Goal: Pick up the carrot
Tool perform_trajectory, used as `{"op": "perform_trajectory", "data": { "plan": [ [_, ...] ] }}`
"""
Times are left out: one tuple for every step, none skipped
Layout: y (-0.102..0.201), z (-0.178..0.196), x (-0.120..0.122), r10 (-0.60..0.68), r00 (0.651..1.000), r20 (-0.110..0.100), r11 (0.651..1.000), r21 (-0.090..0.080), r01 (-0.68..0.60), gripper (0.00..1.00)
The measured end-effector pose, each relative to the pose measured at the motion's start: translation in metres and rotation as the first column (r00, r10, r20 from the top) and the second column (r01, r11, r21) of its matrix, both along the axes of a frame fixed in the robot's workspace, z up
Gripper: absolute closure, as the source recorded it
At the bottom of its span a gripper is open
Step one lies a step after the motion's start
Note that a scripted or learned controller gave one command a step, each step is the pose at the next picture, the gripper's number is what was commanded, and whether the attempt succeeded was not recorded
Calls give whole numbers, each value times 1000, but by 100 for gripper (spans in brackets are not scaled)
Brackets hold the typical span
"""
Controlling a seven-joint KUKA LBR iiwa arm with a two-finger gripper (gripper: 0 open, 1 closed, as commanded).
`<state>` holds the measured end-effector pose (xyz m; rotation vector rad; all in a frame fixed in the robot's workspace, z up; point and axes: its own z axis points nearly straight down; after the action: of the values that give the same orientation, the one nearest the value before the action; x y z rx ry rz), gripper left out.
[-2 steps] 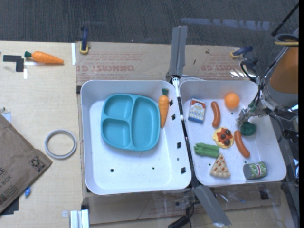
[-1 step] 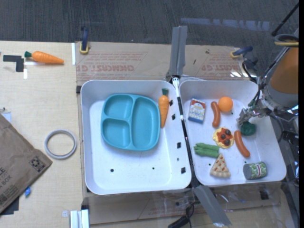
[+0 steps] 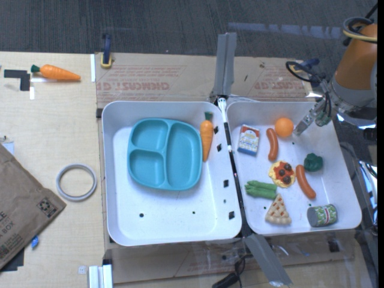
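The carrot (image 3: 206, 138), orange with a green top, lies lengthwise near the frame's centre, leafy end pointing up, beside a blue tray's right edge.

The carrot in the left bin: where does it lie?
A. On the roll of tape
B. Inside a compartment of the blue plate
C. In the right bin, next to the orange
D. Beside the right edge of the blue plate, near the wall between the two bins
D. The carrot lies on the floor of the left bin, along the right edge of the blue plate, close to the wall between the bins.
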<state>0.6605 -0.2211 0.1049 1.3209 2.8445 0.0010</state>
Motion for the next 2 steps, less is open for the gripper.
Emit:
{"op": "perform_trajectory", "data": {
  "plan": [
    [88,-14,-22,-325,946,-6,946,2,325,100],
    [139,136,-1,-260,965,-4,966,1,260,100]
  ]
}}
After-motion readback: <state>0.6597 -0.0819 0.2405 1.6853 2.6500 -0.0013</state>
